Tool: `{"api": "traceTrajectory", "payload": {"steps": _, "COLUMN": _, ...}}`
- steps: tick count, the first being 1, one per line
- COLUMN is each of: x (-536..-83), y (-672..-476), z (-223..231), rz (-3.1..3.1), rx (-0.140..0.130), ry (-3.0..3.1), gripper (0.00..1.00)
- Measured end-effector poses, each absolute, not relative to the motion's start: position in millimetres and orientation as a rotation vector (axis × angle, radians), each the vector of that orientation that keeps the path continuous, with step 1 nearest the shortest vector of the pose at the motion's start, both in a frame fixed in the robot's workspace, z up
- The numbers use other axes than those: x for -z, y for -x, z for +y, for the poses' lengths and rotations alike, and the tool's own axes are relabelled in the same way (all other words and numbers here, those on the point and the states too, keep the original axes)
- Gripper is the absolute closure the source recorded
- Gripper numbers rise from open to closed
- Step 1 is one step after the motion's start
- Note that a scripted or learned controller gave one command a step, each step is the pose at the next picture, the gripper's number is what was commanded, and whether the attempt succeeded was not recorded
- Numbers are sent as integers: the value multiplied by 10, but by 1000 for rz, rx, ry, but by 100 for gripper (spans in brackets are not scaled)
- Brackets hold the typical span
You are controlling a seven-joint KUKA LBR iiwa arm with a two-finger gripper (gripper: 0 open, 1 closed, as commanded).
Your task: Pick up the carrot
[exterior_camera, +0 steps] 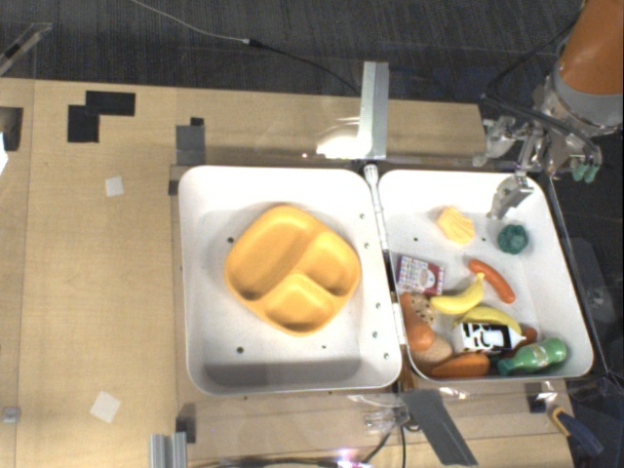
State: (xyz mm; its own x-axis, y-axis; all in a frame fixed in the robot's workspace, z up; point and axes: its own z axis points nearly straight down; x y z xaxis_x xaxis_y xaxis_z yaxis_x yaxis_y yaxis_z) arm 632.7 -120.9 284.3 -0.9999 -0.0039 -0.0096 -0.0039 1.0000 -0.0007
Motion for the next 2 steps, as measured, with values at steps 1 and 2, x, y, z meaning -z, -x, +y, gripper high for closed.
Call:
{"api": "traceTrajectory", "payload": {"steps": 1, "x": -1457, "y": -5897, "z": -975, "rz": 3124, "rx": -4, "ry": 327, "gripper": 0}}
{"api": "traceTrajectory", "payload": {"steps": 2, "x": -899, "y": -6476, "z": -1249, "rz": 3078, "rx": 6, "ry": 544, "gripper": 0}}
